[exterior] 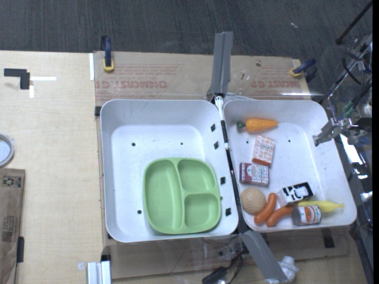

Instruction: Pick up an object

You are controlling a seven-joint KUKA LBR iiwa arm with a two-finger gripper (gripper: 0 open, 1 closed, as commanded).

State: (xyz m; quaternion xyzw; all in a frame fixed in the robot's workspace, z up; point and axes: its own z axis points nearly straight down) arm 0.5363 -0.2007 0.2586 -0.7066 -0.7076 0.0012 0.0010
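Observation:
The right bin [314,158] holds several small items. An orange carrot [260,124] lies at its back. In front of the carrot are a pink printed box [263,151] and a red and white carton [254,173]. Along the front sit a tan ball [253,200], two orange sausages [269,210], a black and white piece [296,192], a yellow banana [325,206] and a small jar with a red label [306,215]. The left bin [118,158] holds a green divided plate [182,195].
A grey post [222,64] rises behind the seam between the bins. Clamps [107,61] pin cardboard at the back. Metal gear and cables [349,123] crowd the right bin's right rim. A tape roll [5,151] and a brown bag [10,212] lie far left.

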